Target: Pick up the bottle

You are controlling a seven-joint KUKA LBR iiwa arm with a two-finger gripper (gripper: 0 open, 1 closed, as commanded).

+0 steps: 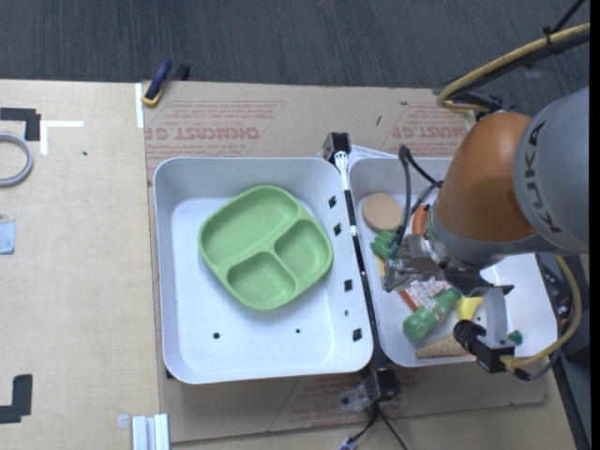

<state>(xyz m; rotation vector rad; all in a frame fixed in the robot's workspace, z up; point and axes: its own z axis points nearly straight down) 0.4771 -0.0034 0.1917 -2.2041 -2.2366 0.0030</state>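
A small green bottle [429, 315] lies on its side near the front of the right bin [398, 352], its cap end pointing to the lower left. My gripper [405, 272] hangs just above and to the left of it, over a red-and-white speckled packet [421, 294] that touches the bottle. Nothing shows between the gripper's tips. The grey and orange arm covers much of the right bin behind the bottle.
The left bin [187, 336] holds a green divided plate [265, 246]. In the right bin are a tan round disc [381, 211], a small green piece [384, 247], a yellow item [469, 306] and a tan wedge [439, 350]. The divider between the bins runs close to the gripper's left.
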